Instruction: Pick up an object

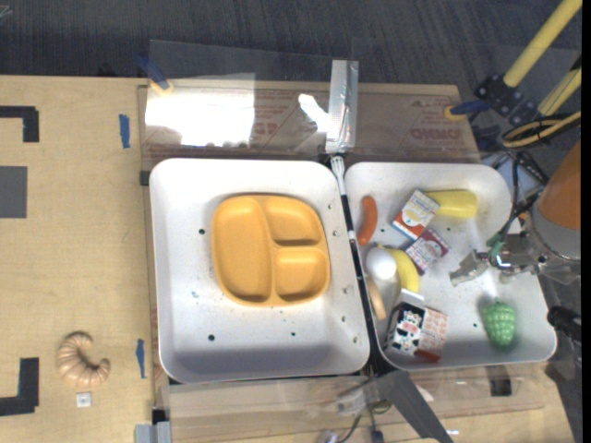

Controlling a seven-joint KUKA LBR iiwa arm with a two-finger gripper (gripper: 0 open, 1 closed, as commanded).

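While the arm reaches in from the right, the scene reads as follows.

Claw: low over the right bin, toward its right side; whether it is spread or pressed together cannot be told, and nothing is seen held in it.
Arm: grey with an orange band, at the right edge above the claw.
Green object: a bumpy green piece, perhaps toy grapes, lying in the right bin just below and right of the claw, apart from it.
Yellow block: near the back of the right bin, touching a small printed carton.
Orange sausage-shaped toy: at the left wall of the right bin.
White egg and banana: side by side, touching, near the bin's middle left.
Cow-print carton: at the bin's front.
Left bin: holds an orange divided tray.
Croissant toy: on the table, well left of both bins.
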